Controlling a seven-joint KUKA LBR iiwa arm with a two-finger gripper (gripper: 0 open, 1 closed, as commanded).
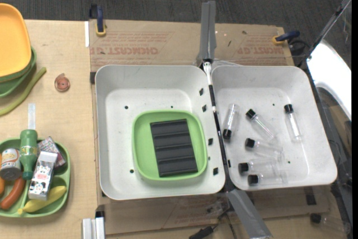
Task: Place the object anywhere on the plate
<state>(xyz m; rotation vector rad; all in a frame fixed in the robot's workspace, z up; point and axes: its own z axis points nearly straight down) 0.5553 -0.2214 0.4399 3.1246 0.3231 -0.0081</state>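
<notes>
A green square plate (141,143) lies in the left white bin (112,92), with a black ribbed block (174,147) resting on its middle. In the right white bin (313,98) lie several clear plastic vials with black caps: one near the divider (229,121), one in the centre (258,123), one at the right (291,121), and more toward the front (263,165). A white part of the arm (335,73) shows at the right edge, outside the bins.
A cardboard sheet (168,45) lies under the bins, held by clamps. To the left stand yellow and green plates (14,53) and a green tray of toy food (33,176). A grey post (207,31) rises behind the divider.
</notes>
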